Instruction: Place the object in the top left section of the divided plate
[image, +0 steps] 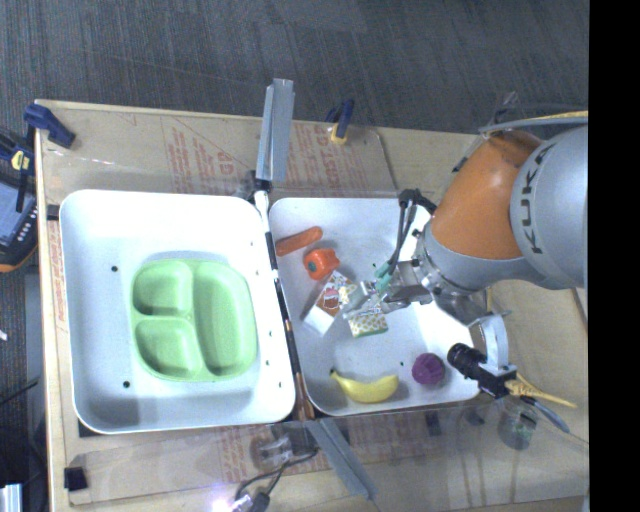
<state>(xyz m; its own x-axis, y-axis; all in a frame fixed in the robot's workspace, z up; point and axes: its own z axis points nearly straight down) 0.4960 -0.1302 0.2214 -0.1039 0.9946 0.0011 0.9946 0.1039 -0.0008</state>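
Green plastic marks the divided plate (192, 318), which lies in the left bin (85, 225) and serves as the landmark for everything else. Its three sections are a small one at the upper left, a small one at the lower left and a long one down the right side.

Nearest the camera, along the bottom of the right bin (345, 208), a yellow banana (366, 386) lies well to the right of the plate, beside the bin's lower rim. Just right of the banana sits a small purple object (429, 369), farther again from the plate.

Higher up, a cluster of small packets (350, 305) lies at the middle of the right bin, level with the plate's middle. The end effector (385, 290) hangs right over the right side of this cluster, at the end of the grey arm (505, 225) with its orange band, which comes in from the side away from the plate. Whether its tips are spread or pressed together cannot be told, and nothing can be seen gripped between them.

Beyond the packets, an orange round object (321, 262) sits level with the plate's top edge, and an orange carrot-like piece (298, 241) lies just past it.

Brown worktop (150, 140) stretches behind both bins.
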